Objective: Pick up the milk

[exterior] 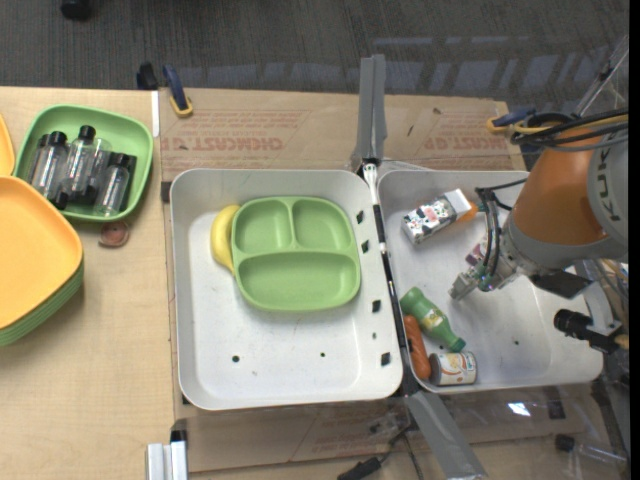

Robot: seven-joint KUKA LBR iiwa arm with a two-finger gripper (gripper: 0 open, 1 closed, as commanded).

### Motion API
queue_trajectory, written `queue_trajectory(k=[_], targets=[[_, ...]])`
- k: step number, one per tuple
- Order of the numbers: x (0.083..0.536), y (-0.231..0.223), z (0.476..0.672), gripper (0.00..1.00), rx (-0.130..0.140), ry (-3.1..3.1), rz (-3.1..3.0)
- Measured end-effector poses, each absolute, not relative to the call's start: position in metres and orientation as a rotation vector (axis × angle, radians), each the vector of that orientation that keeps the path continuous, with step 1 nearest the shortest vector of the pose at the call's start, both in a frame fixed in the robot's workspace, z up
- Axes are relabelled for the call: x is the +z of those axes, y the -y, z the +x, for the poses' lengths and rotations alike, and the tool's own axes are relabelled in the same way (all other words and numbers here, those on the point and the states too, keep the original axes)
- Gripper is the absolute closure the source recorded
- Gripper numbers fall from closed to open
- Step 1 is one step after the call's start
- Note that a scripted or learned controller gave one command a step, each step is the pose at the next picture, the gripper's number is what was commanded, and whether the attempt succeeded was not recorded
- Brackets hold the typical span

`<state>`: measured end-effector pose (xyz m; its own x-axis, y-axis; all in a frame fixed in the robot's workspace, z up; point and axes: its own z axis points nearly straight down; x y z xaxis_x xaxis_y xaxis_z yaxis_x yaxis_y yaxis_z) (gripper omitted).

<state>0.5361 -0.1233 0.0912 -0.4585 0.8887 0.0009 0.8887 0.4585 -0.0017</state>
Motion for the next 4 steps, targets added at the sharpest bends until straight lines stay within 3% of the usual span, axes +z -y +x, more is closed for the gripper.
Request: queue_trajectory(k=[1,2,3,4], targets=[[0.192,0.076,0.621,1.00,0.001,2.831,-1.367],[0.191,0.058,0.615,1.00,0.002,2.872,-1.274],[0.192,0.053,0.629,1.00,0.001,2.932,-1.136],[0.192,0.081,0.637,1.00,0.001,2.781,-1.467]])
